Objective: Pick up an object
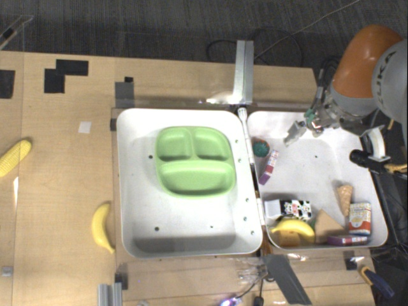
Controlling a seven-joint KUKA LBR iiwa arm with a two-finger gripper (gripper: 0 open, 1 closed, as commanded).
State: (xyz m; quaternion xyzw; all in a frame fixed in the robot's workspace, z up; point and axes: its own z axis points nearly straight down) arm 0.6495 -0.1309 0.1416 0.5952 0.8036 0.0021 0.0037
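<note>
Camera view: gripper (298, 131) hovers over far part of right bin (319, 164), apart from objects; finger state cannot be told. Banana (294, 229), can (359, 217), cone (345, 198) lie near edge; teal ball (260, 148) far left.

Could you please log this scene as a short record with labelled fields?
arm: reaches in from the right
gripper: over the right bin's far part, holding nothing visible
left bin: green divided plate
right bin: teal ball, purple tube, toy banana, small can
bench outside the bins: banana, corn cob
</note>
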